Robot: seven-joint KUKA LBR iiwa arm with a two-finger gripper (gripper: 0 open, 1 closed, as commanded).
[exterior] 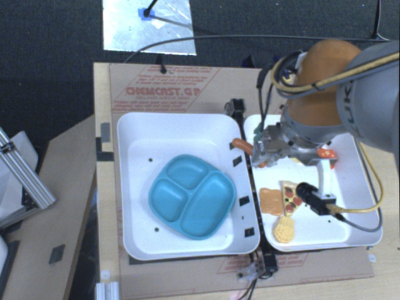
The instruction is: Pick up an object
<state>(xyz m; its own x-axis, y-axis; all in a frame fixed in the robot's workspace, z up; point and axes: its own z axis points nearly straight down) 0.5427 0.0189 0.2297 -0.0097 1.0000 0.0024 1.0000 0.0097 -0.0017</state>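
Note:
My gripper (265, 154) hangs low over the left side of the right bin (356, 230), close to the divider between the bins. Just to its left, an orange sausage-like piece (240, 145) lies on the divider rim, and I cannot tell whether the gripper touches it. In front of the gripper lie a tan toast slice (270, 201), a pizza slice (289, 195) and a yellow waffle-like piece (284, 230). A red and white toy (325, 161) lies partly hidden under the arm.
The left bin (134, 167) holds a blue divided plate (191, 195). A black plug with a yellow cable (315, 199) hangs over the right bin. Black clips sit along the divider (245, 200). The arm's bulk covers the right bin's back.

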